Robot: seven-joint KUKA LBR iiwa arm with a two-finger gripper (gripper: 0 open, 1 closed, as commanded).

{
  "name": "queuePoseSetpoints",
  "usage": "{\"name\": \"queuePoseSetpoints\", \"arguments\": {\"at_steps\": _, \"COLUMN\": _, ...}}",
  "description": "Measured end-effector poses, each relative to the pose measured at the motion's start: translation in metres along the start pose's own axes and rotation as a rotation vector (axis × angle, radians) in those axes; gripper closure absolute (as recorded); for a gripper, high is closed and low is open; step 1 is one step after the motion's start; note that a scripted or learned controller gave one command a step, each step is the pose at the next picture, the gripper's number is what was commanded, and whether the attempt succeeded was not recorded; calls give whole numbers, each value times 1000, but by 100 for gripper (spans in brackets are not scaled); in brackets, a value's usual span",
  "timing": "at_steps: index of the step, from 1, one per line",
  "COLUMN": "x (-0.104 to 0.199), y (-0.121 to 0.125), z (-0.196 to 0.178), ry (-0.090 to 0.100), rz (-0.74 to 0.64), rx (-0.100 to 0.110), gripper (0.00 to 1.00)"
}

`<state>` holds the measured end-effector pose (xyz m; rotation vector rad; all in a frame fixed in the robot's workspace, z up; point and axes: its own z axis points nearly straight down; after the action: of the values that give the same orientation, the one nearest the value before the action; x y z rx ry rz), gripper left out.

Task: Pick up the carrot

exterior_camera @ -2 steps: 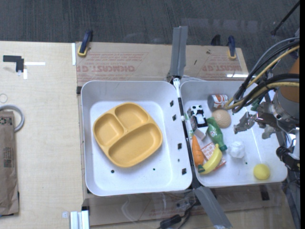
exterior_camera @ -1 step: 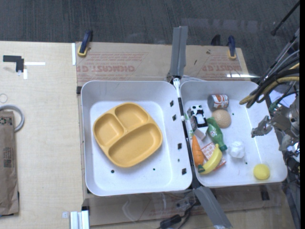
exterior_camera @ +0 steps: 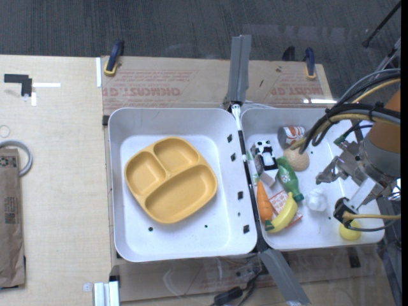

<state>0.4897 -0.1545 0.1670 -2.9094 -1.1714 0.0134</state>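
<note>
End effector hangs right of carrot, lying lengthwise along bin wall.

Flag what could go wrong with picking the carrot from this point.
The carrot lies along the right bin's left wall, so the gripper may strike that wall. The banana sits right beside it, with a green bottle close by, so a grasp could catch the wrong item.
</note>
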Motion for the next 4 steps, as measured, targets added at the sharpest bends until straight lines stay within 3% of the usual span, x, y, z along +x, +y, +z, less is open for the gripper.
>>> {"name": "queuePoseSetpoints", "arguments": {"at_steps": 1, "x": 7, "y": 56, "z": -1, "ry": 0, "rz": 129, "rx": -3, "gripper": 0}}
{"name": "queuePoseSetpoints", "arguments": {"at_steps": 2, "x": 59, "y": 107, "z": 12, "ry": 0, "rz": 309, "rx": -3, "gripper": 0}}
{"name": "queuePoseSetpoints", "arguments": {"at_steps": 3, "x": 70, "y": 153, "z": -58, "ry": 1, "rz": 365, "rx": -4, "gripper": 0}}
{"name": "queuePoseSetpoints", "arguments": {"at_steps": 4, "x": 67, "y": 129, "z": 77, "ry": 3, "rz": 418, "rx": -4, "gripper": 0}}
